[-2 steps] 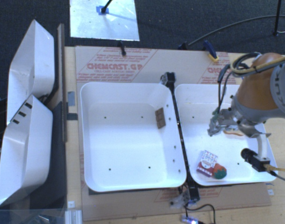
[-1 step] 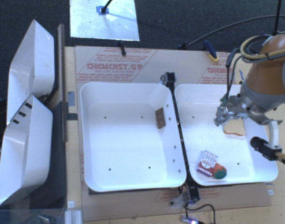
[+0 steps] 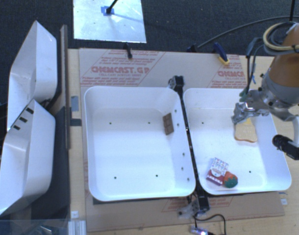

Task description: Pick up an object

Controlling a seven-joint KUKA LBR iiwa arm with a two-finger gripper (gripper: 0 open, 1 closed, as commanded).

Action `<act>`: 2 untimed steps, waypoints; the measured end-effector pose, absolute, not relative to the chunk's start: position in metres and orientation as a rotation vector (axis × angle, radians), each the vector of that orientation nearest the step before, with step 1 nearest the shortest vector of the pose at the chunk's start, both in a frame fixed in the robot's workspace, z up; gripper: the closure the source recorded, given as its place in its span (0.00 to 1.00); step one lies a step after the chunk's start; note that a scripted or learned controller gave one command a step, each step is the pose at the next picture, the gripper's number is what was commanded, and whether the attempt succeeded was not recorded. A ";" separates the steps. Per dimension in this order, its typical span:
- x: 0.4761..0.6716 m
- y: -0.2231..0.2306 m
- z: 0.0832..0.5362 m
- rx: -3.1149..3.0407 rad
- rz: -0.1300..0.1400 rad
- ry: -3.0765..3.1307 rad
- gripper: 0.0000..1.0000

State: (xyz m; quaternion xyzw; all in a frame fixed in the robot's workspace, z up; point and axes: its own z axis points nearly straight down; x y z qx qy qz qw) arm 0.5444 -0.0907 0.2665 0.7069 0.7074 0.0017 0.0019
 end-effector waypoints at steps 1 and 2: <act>0.555 -0.035 0.269 2.215 0.003 2.228 1.00; 0.573 0.021 0.267 2.216 0.002 2.228 1.00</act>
